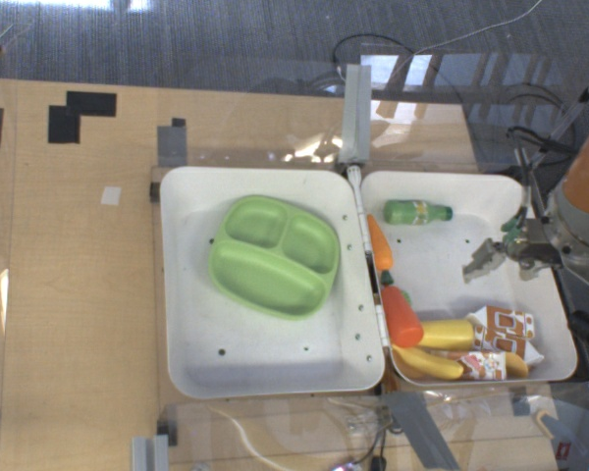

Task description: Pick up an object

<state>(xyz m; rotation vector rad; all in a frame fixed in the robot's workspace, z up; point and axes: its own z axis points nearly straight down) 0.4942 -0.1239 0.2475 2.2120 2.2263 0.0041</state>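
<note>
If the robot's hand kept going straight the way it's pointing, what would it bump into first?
The hand points left and slightly down over the right bin's bare floor. Probably it would meet that white floor first, or further on the carrot by the bin wall; depth is unclear.

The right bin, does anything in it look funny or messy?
A little. In the right bin, the carrot leans against the wall by the divider, and the bananas, red bottle and snack packets are piled together in the near corner. The green bottle lies on its side. Nothing looks spilled or broken.
</note>
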